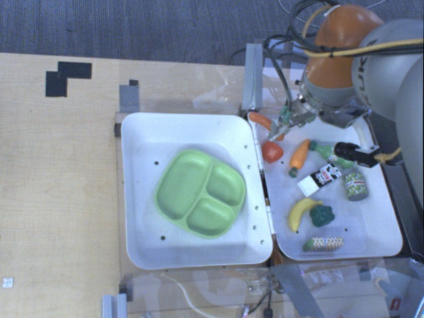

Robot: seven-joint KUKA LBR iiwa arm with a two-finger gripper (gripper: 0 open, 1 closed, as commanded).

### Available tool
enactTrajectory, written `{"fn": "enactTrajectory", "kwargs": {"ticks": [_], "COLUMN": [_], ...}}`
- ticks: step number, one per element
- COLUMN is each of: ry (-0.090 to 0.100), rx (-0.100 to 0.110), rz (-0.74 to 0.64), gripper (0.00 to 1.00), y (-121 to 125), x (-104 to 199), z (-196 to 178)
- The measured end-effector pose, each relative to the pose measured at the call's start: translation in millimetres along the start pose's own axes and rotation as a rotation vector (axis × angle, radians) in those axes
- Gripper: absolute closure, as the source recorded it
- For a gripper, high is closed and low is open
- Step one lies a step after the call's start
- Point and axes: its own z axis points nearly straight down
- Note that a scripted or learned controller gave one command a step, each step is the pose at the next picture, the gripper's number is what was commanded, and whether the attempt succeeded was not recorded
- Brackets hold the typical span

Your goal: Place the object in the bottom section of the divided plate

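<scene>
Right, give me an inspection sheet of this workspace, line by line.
Surface: wooden bench with two white bins.
Job's things: green divided plate in the left bin, nothing on it.
Clutter: right bin holds a tomato, carrot, banana, broccoli, green bottle, small can.
Grippers: claw over the right bin's far corner.
Cables: bundle above the arm.
Surroundings: blue-grey carpet.

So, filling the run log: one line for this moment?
hand over right bin's top-left, above tomato | green divided plate in left bin | nothing placed yet
</scene>
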Motion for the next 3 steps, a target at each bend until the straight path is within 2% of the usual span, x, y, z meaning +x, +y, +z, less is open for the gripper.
{"fn": "enactTrajectory", "kwargs": {"ticks": [1,2,3], "ry": [0.001,0.002,0.003], "rx": [0.001,0.001,0.004], "rz": [-0.042,-0.088,-0.066], "gripper": [1.0,1.0,1.0], "y": [-12,-26,10], "x": [99,180,183], "z": [-30,-50,-26]}}
